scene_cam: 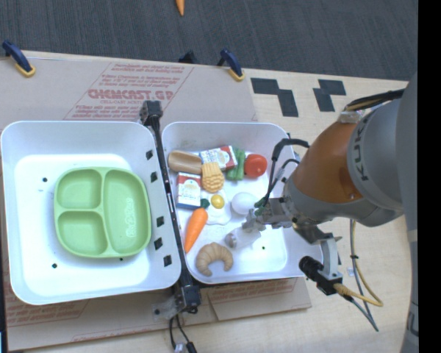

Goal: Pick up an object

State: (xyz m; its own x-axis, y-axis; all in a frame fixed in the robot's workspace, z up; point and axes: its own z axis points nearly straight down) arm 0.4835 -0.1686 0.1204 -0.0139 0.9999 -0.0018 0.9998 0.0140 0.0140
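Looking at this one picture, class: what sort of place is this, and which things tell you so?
Most likely a robot lab test bench. A grey and orange arm reaches over two white bins, one filled with toy food such as a carrot and croissant, and spring clamps pin the board down.

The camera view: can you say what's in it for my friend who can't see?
A grey and orange robot arm reaches from the right, its tool low over the right bin of toy food: a carrot, croissant, corn, white egg and tomato. The left bin holds a green divided plate.
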